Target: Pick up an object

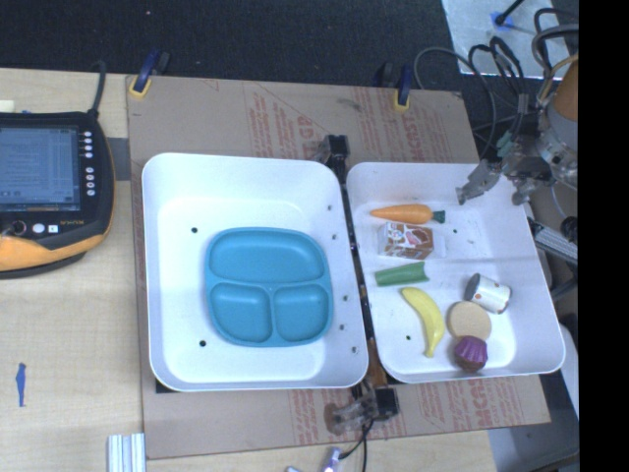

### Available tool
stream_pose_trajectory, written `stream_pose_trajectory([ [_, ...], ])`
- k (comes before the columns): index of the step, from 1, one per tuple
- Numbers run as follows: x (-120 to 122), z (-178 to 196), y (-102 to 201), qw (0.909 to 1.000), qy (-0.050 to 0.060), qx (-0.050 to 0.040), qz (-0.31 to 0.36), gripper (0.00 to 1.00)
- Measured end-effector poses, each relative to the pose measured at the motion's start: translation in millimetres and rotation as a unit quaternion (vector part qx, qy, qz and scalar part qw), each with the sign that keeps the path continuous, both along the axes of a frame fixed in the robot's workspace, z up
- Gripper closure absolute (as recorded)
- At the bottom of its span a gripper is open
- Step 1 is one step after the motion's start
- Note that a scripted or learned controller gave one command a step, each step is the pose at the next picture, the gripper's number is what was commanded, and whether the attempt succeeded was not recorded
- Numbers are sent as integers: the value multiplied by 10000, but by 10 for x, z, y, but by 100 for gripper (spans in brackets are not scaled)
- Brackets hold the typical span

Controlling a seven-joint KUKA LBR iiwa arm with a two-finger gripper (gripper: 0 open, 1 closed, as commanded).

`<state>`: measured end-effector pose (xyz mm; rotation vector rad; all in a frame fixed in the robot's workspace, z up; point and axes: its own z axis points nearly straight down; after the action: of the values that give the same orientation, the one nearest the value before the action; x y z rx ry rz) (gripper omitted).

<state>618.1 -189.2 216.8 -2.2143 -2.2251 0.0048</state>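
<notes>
- While nothing is yet lifted, the nearest toys sit at the right bin's (550,293) front edge: a purple piece (470,352), a tan disc (469,320) touching it, and a banana (425,319) just beside them.
- Behind those lie a small white-and-grey cylinder (487,292), a green pod (400,274), a printed packet (405,239) and, further back, a carrot (403,213).
- The left bin (167,264) holds a blue divided plate (267,285), well apart from the toys.
- Farthest back, the gripper (488,179) hangs over the right bin's rear right corner, fingers spread and pinching nothing; the floor under it is bare.
- By my judgement this is the approach step, with no target fixed.
- The carrot is the nearest candidate. The next move would call for travel leftward and forward, fingers lined across the carrot's narrow width, then a straight descent.
- The packet lies just beside the carrot, so a finger could catch it.
</notes>
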Motion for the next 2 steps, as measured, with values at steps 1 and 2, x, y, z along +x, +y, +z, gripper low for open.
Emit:
stream_pose_trajectory([
  [1,148,-1076,946,10000,13,3,11,0],
  [2,377,-1252,730,10000,7,6,-10,0],
])
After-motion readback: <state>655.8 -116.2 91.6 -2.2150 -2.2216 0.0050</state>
